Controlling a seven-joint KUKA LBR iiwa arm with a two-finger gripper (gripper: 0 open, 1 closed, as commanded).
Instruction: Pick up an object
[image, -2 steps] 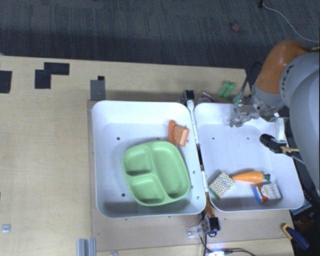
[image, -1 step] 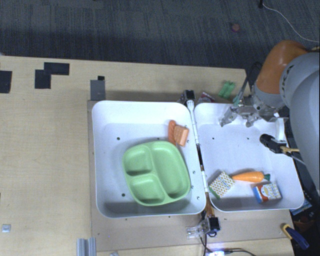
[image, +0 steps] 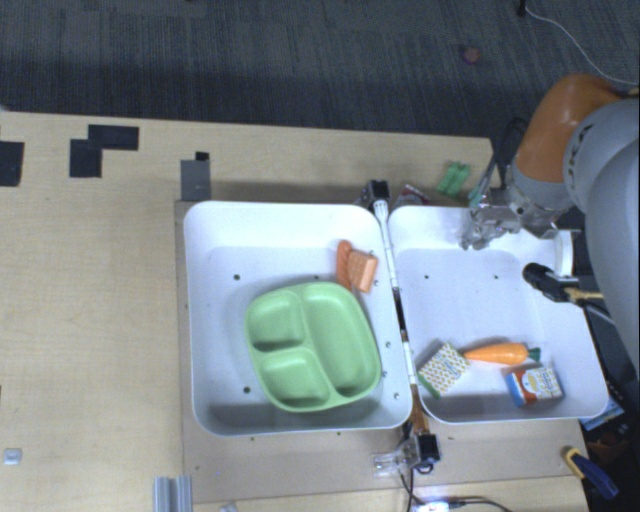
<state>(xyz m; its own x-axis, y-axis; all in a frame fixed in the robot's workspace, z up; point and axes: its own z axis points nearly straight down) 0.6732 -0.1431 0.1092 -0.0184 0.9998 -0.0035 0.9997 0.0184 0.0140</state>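
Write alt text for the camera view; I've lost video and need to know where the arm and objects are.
The gripper sits over the far edge of the right bin, away from the toy carrot, patterned packet and small carton near its front. The left bin holds a green divided plate and an orange item.

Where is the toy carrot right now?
The carrot lies in the right bin, near its front edge, between the patterned packet and the small carton.

No text, label or number can be read.
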